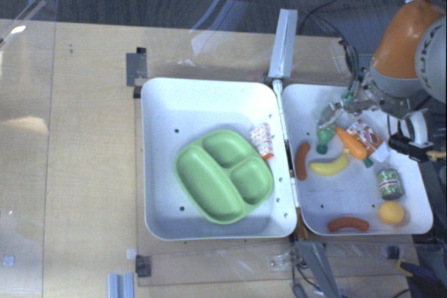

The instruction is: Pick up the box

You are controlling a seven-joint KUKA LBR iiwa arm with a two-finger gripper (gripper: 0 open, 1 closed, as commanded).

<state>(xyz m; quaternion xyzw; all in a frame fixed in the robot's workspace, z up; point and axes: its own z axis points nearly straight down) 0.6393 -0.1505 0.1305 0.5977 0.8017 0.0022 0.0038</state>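
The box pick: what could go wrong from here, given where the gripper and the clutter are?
1. The gripper hovers over the right bin amid crowded items: a carrot, a green piece and a banana lie close together, so it may close on the wrong thing.
2. One small box leans beside the green plate in the left bin, away from the gripper.
3. The box-like packet touches the carrot, which could shift.

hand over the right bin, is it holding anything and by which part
Cannot be told. The hand sits low over the right bin near the carrot; no item is clearly in it.
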